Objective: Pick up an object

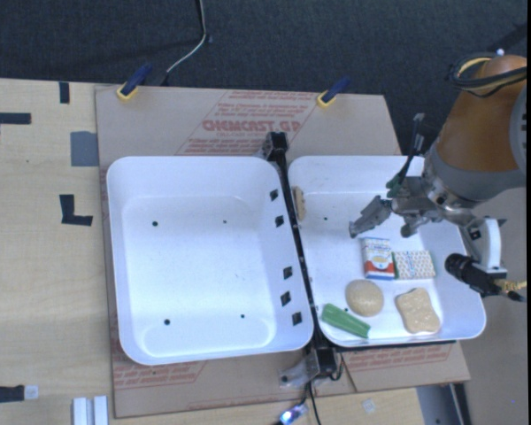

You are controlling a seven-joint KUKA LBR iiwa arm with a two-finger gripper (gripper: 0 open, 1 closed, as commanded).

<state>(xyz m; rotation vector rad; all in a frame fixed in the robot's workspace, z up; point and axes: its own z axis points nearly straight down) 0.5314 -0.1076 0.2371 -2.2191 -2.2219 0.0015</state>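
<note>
gripper (388, 221) over right bin (336, 184), fingers spread wide, holding nothing | nearest target: small red-and-white carton (378, 258) just below the gripper toward the near rim, upright, long axis running near-far | next: short move toward it, then descend

Pale wood surface (35, 264) with black tape marks (71, 211), bearing a brown cardboard sheet (239, 122) held by two blue-and-yellow clamps (134, 80), carrying two white bins (124, 237) side by side.
</note>
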